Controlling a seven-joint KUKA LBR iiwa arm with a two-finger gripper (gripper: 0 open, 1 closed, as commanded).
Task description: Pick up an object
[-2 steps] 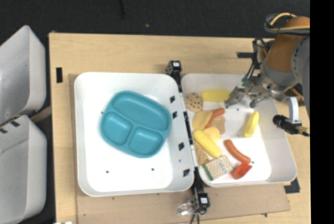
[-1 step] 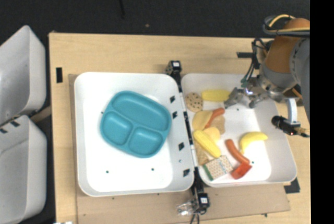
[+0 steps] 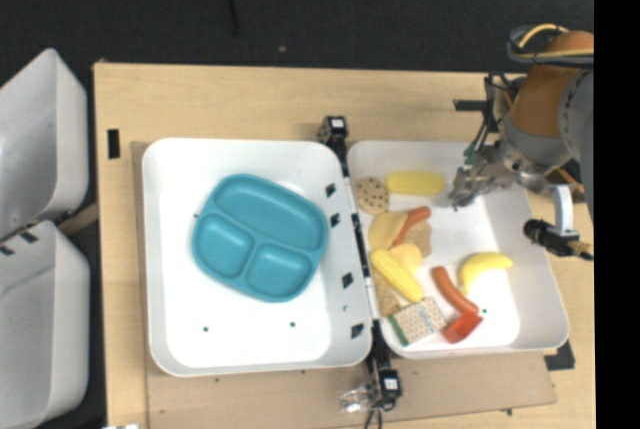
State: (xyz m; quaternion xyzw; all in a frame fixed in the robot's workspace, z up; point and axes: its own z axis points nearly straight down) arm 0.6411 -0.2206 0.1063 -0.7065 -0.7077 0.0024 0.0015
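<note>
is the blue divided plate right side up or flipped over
Right side up: the blue plate in the left bin shows its three sunken compartments facing the camera.

My arm [image 3: 545, 117] reaches in from the right, its orange band uppermost. I see the gripper [image 3: 462, 189] angled down and leftward, its grey wrist just behind.

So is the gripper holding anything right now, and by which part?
Nothing is held. The gripper hangs over bare floor of the right bin, just right of the yellow corn piece, with no object between its fingers.
</note>
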